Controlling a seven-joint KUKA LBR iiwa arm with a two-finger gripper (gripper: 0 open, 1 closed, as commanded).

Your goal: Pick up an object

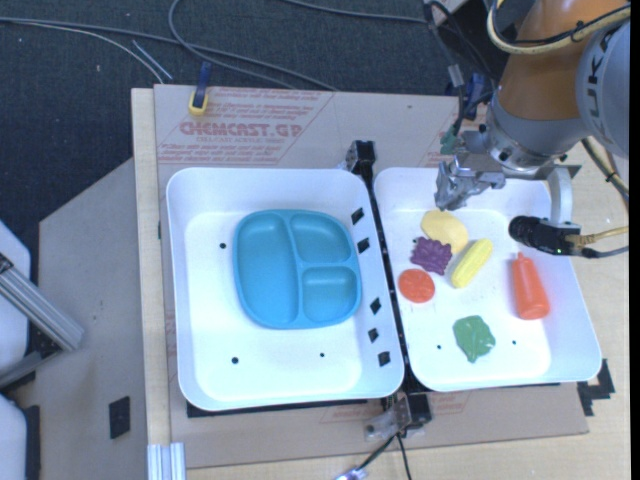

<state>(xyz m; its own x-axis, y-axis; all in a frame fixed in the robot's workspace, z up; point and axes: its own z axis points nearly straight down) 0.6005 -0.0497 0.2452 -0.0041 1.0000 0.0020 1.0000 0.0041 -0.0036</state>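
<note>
Hovering over a smooth yellow lemon (444, 228), the metal gripper (456, 189) has an unreadable grip state.

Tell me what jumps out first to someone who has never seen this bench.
The blue divided plate lies alone in the left bin. In the right bin sits a cluster of toy food: a yellow lemon, purple grapes, a corn cob, an orange disc, a green piece and an orange bottle. The claw hangs just above the lemon, at the bin's far edge.
</note>
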